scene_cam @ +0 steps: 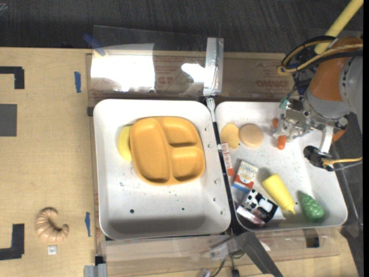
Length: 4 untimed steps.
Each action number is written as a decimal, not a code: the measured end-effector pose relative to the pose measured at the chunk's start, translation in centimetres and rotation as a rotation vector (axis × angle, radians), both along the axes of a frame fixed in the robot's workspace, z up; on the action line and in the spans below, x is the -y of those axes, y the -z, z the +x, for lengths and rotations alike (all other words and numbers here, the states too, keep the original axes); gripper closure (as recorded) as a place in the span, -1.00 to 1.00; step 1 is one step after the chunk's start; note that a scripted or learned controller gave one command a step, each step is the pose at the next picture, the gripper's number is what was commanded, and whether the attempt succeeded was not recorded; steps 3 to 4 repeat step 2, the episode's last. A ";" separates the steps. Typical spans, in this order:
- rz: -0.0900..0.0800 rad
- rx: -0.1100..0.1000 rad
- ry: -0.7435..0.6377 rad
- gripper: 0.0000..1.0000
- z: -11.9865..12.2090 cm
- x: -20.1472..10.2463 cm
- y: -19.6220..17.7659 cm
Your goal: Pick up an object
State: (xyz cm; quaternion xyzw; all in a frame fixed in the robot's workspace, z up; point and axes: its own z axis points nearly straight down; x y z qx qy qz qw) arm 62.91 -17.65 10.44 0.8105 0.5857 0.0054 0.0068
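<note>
A pale wooden bench (46,154) fills the left and middle of the frame, marked with black tape corners and short blue tape strips, and beyond its top edge lies dark grey carpet (173,4). Two shallow white bins sit side by side at centre and right. The left bin (115,201) holds an orange divided tray (167,149) lying over a yellow piece (123,142) that peeks out at its left side. The right bin (323,183) holds two pale round bread-like pieces (242,135) near its upper left, a small carton (245,175), a black-and-white packet (257,205), a yellow corn-like toy (279,192) and a green bumpy toy (311,208) at the lower right, with a small orange piece (281,143) near the top. A clear plastic sheet (150,68) with a silver tape strip stands behind the bins. At the lower left of the frame a tan croissant-shaped toy (52,224) lies on the bench, well apart from the bins. The grey arm (337,79) with its orange band enters at upper right, and its gripper (297,124) hangs over the upper right of the right bin, just beside the orange piece; whether it is open, closed or has hold of anything cannot be told.
</note>
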 end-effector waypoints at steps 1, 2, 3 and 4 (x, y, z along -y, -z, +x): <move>0.007 -0.012 0.319 1.00 3.1 -4.4 -8.4; 0.011 -0.014 0.541 1.00 3.8 -13.0 -10.1; 0.011 -0.014 0.541 1.00 3.8 -13.0 -10.1; 0.011 -0.014 0.541 1.00 3.8 -13.0 -10.1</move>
